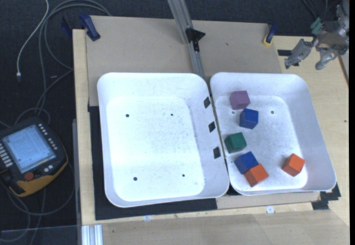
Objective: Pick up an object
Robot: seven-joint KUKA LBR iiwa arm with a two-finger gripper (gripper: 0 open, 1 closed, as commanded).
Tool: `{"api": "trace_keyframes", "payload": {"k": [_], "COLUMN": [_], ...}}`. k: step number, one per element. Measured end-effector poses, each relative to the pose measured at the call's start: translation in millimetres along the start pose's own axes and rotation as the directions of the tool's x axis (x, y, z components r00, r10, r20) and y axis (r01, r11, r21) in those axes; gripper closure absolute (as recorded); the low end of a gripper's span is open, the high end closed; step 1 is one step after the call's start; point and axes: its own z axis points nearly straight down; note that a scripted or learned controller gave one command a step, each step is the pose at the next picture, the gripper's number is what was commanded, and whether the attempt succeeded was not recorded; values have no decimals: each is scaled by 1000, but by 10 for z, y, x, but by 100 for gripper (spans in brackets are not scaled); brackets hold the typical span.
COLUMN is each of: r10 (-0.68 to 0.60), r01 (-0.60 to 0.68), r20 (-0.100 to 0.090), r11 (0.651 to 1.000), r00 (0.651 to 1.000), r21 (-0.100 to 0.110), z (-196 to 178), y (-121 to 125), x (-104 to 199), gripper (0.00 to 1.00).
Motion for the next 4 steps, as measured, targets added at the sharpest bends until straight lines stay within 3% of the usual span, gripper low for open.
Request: {"api": "trace_keyframes", "payload": {"k": [1,2,3,4], "r10": [-3,-2,2,1], "r01": [3,2,-2,-1], "r20": [-4,-5,-3,-4], "r11": [1000,1000,1000,1000], "r00": [1000,1000,1000,1000], "r21": [7,10,12,1], "z": [1143,2056,1912,1897], "y": [341,-65,-59,-33], "x": [600,1096,1062,1070], "gripper": [0,0,100,0]}}
